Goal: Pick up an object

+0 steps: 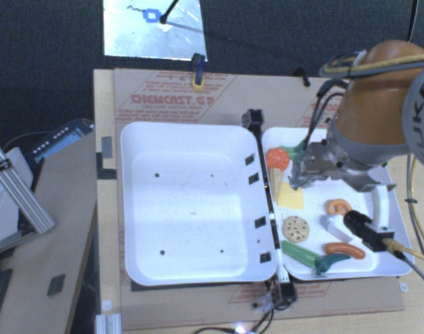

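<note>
Arm (379, 103) reaches in from the right. The gripper (297, 178) is down in the far-left part of the right bin (368, 273), over the far edge of the yellow cheese slice (291, 199); can't tell if it's touching. Can't tell from this angle whether the gripper is wide or narrow. All pick candidates are in the right bin. The red tomato (277, 158) is just left and far of the gripper, near the divider side. The cookie (295, 228) is near of the cheese. The orange pretzel-like piece (338, 206) is to the right, and the sausage (344, 249) lies toward the near rim. A green piece (300, 254) and a teal piece (331, 261) are beside the sausage. The left bin (191, 207) touches the right one along the divider.
</note>
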Available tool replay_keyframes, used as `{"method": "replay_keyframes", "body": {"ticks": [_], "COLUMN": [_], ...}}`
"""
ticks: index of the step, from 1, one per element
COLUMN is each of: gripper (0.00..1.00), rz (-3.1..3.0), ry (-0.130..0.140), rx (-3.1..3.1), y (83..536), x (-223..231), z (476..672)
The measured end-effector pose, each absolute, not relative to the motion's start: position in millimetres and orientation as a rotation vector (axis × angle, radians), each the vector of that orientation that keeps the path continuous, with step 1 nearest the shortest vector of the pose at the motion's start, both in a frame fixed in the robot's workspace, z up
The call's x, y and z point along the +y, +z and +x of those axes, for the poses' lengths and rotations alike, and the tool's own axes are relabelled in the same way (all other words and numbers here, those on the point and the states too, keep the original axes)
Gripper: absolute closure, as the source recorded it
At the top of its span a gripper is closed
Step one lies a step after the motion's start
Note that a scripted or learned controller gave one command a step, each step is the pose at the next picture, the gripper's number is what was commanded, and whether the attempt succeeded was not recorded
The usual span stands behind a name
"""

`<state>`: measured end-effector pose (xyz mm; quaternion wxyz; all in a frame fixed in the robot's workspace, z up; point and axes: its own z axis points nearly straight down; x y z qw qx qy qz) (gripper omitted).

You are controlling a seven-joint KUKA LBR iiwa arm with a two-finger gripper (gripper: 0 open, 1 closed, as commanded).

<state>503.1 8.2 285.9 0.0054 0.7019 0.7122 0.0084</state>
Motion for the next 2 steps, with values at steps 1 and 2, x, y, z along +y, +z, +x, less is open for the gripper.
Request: {"method": "replay_keyframes", "body": {"ticks": [1, 2], "gripper": [1.00, 1.00], "rz": [2.202, 2.215], "ry": [0.020, 0.009], "rx": [2.229, 2.217], "y": [393, 408], "x": [65, 50], "z": [524.9, 601.9]}}
